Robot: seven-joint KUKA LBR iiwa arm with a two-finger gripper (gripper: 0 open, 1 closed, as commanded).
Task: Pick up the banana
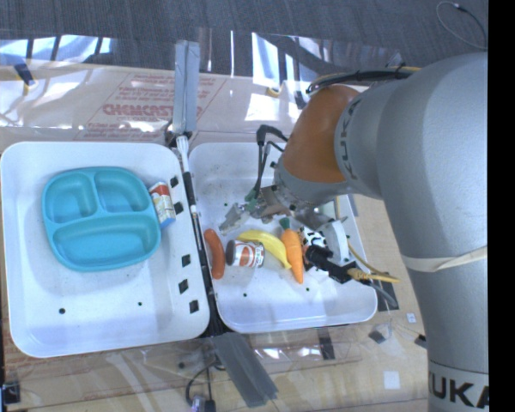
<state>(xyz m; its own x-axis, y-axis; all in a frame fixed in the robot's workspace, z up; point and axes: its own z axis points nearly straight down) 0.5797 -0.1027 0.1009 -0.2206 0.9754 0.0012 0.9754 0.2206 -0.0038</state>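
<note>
banana [269, 245]: right bin [266, 316], between can [245, 253] and carrot [293, 256]; jaws: state unclear

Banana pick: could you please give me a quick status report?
Gripper low in right bin, just above banana. Banana flat on bin floor. Crowded: can touching its left, carrot on its right.

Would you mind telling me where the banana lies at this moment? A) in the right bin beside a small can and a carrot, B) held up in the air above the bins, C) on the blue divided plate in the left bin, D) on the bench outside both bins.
A: the banana lies on the floor of the right bin, with the small can on one side and the carrot on the other.
</note>
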